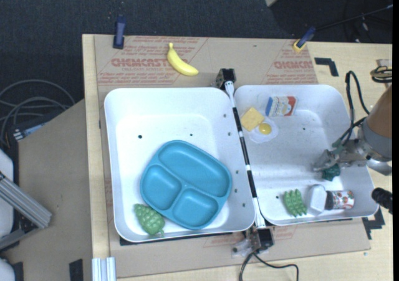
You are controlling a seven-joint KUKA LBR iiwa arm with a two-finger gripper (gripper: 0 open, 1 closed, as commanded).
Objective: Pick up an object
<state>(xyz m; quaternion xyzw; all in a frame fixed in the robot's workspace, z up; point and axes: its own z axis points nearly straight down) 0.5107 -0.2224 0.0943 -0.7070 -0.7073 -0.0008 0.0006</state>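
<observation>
Here the arm reaches in over the right bin, its gripper low near that bin's right wall.

Largest, the left bin holds a blue divided tray and a green toy at its front edge. In the right bin, bare floor lies mid-bin; a small can and green piece sit just below the gripper, something teal at its tip; whether it grips that, or how far it gapes, I cannot tell. A banana lies on cardboard printed "CHEMCAST".

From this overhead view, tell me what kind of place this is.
Most likely a robotics lab bench set up for grasping trials: two white bins clamped to a board, toy food like a banana, and loose cables on dark carpet.
</observation>
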